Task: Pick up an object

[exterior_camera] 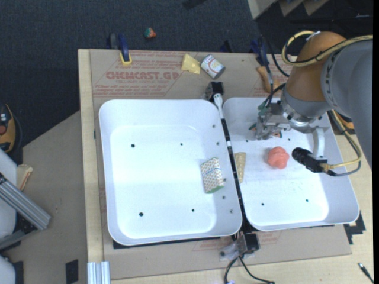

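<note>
Right bin (pixel 308 215) — white, shallow, on worktop (pixel 148 78).

Item 1: pink lump (pixel 278 157). Rounded, matte, somewhat irregular; lies on the bin floor near centre, apart from the walls. Probably light and soft or foam-like — likely to give under pressure rather than slip. Best taken across its narrower width from above, centred, with room on all sides for fingers.

Item 2: tan wedge (pixel 240 165). Slim, tapered, lying flat just beside the left wall of the right bin, next to the divide. Likely light and stiff; low profile and closeness to the wall make it the harder pick.

Item 3: patterned packet (pixel 212 175). In left bin (pixel 136 158), near its right wall. Looks crinkled, light, pliable; could crumple or slide when pinched.

Gripper (pixel 265 125): over the back part of the right bin, up and to the left of the pink lump, not touching it. State of the jaws cannot be told; nothing seen held.

Surface: bin floors smooth, white, with small dark dots; likely slick, so a glancing touch could push items away. Worktop is light board with red lettering; yellow piece (pixel 190 64) and small box (pixel 212 66) lie on it behind the bins, blue clamps at the back edge.

Room: dark carpet (pixel 59 22) around, a small coloured object (pixel 150 33) on it beyond the worktop.
</note>
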Available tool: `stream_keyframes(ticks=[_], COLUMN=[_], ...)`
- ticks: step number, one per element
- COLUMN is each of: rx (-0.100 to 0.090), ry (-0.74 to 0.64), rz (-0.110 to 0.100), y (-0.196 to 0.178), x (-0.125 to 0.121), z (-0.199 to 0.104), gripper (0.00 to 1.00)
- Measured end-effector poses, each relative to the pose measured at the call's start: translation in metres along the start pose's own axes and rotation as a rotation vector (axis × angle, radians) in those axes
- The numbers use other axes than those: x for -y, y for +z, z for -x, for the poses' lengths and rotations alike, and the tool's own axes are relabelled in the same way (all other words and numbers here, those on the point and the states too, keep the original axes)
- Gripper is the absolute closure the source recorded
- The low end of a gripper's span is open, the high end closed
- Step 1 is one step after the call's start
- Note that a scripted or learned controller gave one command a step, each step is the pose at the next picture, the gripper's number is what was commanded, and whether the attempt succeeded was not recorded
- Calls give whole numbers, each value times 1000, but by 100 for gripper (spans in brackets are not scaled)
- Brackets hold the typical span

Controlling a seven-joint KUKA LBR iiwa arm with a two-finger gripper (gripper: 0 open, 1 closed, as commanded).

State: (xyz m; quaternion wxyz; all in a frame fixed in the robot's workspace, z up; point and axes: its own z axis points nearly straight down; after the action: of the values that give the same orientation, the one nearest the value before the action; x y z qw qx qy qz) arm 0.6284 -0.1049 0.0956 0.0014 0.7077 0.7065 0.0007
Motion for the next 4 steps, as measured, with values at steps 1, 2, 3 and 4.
stream_keyframes(ticks=[1,2,3,4], rx=[4,1,2,-3], ry=[4,-8,-9,-7], rz=[2,13,19,-12], y=[-38,-237,-383,-279], x=[3,4,-42,-38], z=[82,15,-38,-100], gripper=[100,100,100,100])
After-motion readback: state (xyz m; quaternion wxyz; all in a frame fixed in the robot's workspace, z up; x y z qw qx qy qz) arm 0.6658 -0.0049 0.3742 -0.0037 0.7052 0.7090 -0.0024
